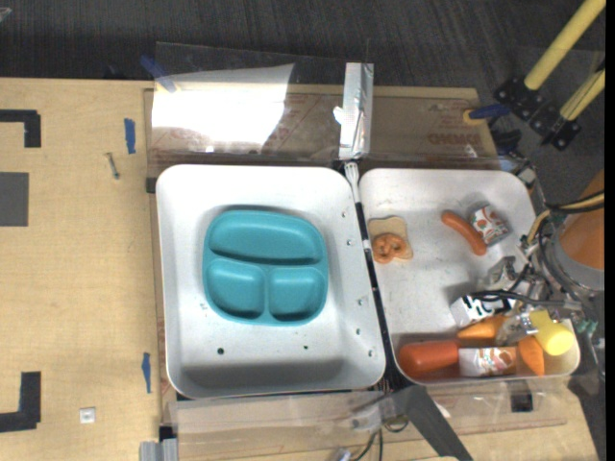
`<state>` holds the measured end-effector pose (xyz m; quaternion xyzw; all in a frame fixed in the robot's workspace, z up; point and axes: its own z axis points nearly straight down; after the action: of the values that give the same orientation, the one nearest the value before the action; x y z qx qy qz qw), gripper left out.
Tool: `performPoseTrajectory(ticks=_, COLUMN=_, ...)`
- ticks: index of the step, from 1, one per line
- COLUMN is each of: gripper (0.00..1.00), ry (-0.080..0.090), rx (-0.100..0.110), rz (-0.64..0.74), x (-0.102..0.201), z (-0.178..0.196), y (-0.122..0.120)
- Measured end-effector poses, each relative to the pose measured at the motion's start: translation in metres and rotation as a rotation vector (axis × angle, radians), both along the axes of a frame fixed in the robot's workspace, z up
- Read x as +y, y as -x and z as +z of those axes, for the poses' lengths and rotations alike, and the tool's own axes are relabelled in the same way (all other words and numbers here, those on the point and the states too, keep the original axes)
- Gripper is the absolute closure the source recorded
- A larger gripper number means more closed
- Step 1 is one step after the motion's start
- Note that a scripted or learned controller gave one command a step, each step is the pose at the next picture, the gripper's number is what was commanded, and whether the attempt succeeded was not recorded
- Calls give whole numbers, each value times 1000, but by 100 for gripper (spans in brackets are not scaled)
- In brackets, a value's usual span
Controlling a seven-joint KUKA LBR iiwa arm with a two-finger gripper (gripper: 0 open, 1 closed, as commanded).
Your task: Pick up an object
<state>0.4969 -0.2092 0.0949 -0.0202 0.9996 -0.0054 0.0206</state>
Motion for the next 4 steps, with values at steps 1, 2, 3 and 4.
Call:
performPoseTrajectory(ticks=1, gripper=0, ry=9, rx=-5, rz=109, x=9, z=1, y=0)
performPoseTrajectory(ticks=2, gripper=0, ry=1, rx=8, rz=182, x=4, z=-1, y=-7)
performPoseTrajectory(ticks=3, gripper=0, ry=0, rx=30, rz=347, x=-12, z=-6, y=-126)
performPoseTrajectory(ticks=4, gripper=0, ry=0, rx=29, rz=371, x=6, z=-5, y=-67)
